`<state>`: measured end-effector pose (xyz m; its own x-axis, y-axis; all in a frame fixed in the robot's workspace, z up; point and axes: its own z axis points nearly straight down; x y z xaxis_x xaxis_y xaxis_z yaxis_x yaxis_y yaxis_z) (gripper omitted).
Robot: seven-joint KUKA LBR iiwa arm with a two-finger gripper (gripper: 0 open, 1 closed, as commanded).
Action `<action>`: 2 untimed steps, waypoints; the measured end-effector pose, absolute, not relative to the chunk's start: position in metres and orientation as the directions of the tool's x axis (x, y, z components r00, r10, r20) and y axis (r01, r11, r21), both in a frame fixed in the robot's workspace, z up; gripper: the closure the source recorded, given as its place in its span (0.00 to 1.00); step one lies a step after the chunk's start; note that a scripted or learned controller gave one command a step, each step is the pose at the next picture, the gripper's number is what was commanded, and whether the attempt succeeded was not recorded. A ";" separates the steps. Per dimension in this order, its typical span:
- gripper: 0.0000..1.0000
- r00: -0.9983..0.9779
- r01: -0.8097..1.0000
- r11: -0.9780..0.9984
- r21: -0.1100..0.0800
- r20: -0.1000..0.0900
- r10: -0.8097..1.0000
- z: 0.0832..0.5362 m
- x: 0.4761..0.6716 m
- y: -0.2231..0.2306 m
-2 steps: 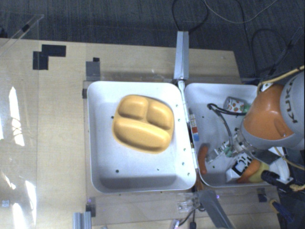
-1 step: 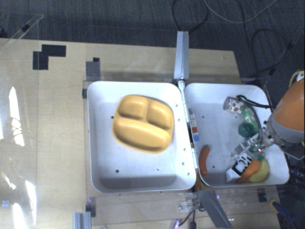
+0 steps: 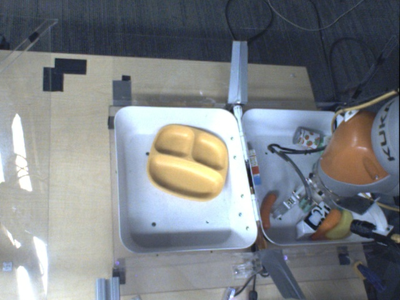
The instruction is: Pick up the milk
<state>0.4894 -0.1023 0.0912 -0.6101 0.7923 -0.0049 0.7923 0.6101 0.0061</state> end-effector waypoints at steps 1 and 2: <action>0.00 -0.577 0.817 0.577 0.005 -0.005 0.817 0.098 0.567 -0.134; 0.00 -0.553 0.832 0.554 -0.031 0.037 0.832 0.089 0.645 -0.181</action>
